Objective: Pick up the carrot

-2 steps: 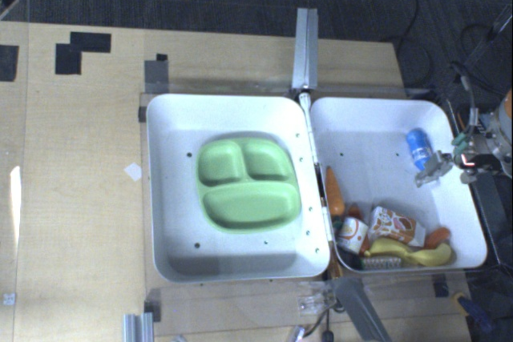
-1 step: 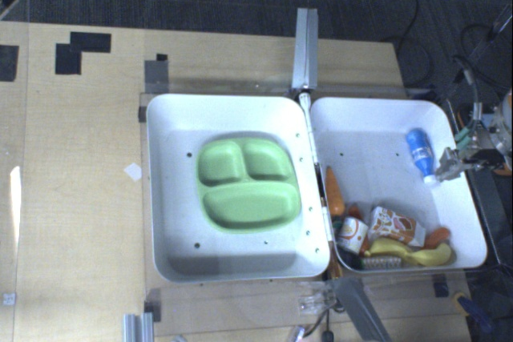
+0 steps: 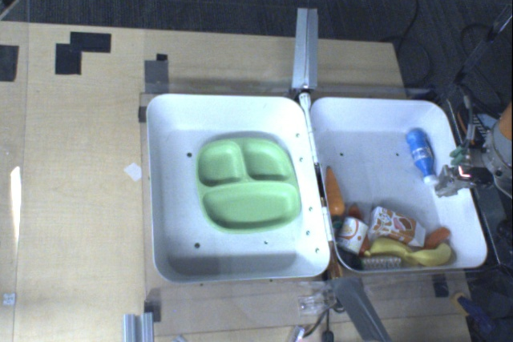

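I see the carrot [image 3: 333, 192] lying against the right bin's [image 3: 377, 112] left wall, just above a can [image 3: 351, 234]; the gripper [image 3: 450, 180] hovers at that bin's right edge.

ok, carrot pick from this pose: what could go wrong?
1. The carrot lies tight against the left wall of the right bin, beside the divider. The hand may not fit a finger on the wall side and could strike the wall.
2. Its lower end touches the clutter around the small can and carton, so a low grasp may catch those too.
3. The hand sits at the far right edge near the blue bottle; crossing could knock it.
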### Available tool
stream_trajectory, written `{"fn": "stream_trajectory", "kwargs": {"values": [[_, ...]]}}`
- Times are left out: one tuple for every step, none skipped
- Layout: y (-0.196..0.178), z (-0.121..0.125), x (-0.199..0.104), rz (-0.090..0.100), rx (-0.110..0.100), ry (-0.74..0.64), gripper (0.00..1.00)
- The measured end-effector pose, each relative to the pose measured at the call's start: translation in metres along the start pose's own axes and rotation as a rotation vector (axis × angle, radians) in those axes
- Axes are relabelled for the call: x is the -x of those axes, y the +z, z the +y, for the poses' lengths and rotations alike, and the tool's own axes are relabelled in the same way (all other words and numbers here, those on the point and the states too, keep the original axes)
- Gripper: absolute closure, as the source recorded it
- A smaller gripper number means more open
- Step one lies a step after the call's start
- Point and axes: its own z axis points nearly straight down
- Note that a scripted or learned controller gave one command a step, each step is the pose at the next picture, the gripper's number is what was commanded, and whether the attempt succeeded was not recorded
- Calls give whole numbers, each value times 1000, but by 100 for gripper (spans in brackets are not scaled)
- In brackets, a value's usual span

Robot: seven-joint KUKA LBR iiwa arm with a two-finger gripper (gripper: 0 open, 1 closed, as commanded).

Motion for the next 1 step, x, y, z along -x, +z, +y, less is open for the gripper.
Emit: {"fn": "stream_trajectory", "kwargs": {"values": [[37, 32, -14, 0, 2, -8, 100]]}}
